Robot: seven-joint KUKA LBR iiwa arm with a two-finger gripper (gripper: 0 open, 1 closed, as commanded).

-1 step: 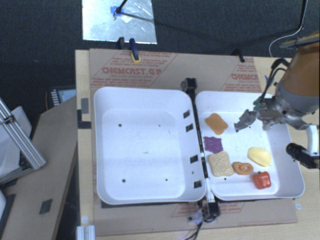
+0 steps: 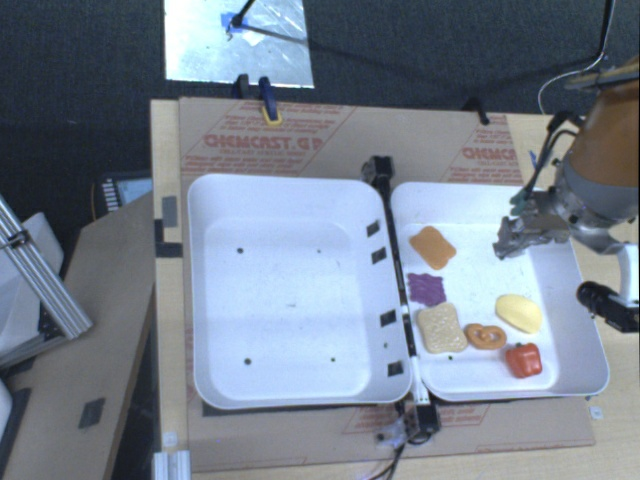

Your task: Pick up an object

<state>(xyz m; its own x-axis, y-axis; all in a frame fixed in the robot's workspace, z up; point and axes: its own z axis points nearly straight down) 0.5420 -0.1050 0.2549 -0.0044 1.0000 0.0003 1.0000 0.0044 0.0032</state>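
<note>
The left bin is lying with its white floor showing, offering broad open room from rim to rim. Its right rim is pressing against the black divider strip that is running between the two bins.

The right bin is holding all six objects, and they are crowding its lower left part. Nearest the divider, an orange piece is sitting toward the middle, a purple piece is lying just below it, and a tan cracker-like square is lying below that, close to the bin's left rim. Further right, a small brown pretzel-like ring is sitting just beside the square, a pale yellow lemon-like object is resting above and right of it, and a red pepper-like object is sitting near the front rim.

The bin's upper right part is leaving bare floor, and the gripper is hanging over it, right of the orange piece and apart from it. Whether its grasp is wide or narrow cannot be told, and nothing is showing in it. The arm is reaching in across the right rim.
</note>
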